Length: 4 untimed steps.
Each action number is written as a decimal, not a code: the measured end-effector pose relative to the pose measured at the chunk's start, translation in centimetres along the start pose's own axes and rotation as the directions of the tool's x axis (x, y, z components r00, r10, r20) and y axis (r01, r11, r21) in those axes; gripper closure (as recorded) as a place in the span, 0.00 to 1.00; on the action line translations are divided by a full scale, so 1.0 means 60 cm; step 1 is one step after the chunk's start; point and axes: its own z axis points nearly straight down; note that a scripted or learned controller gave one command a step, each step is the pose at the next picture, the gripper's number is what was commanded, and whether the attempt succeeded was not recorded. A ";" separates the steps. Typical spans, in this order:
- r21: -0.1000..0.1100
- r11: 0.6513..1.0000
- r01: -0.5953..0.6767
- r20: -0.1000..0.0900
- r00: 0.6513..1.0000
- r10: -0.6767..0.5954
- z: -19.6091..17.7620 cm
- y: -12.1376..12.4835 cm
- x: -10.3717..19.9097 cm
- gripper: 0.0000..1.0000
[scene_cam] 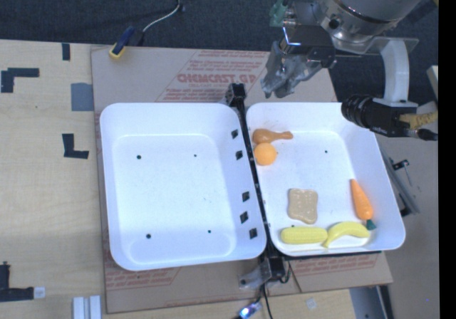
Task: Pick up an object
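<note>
The right bin [356, 147] holds several toy foods: a brown drumstick [271, 136] and an orange ball [265, 155] near its left wall, a slice of toast [303, 205] in the middle, a carrot [361, 200] at the right, and a corn cob [302, 236] beside a banana [348, 233] along the front. My gripper [281, 85] hangs above the far left corner of the right bin, well above the objects. Nothing shows between its fingers.
The left bin [171, 189] lies beside the right one, with a black hinge strip [246, 168] between them. A black cylinder [374, 117] juts over the right bin's far right corner. A cable and yellow-blue plug [122, 43] lie at the back left.
</note>
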 end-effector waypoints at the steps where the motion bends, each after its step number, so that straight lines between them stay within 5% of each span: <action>1: 0.001 1.000 0.000 0.000 1.000 0.000 0.000 0.024 -0.041 1.00; 3: 0.000 1.000 0.000 0.000 1.000 0.000 0.000 0.050 -0.080 1.00; 4: 0.002 1.000 0.003 -0.001 1.000 -0.003 -0.001 0.020 -0.046 1.00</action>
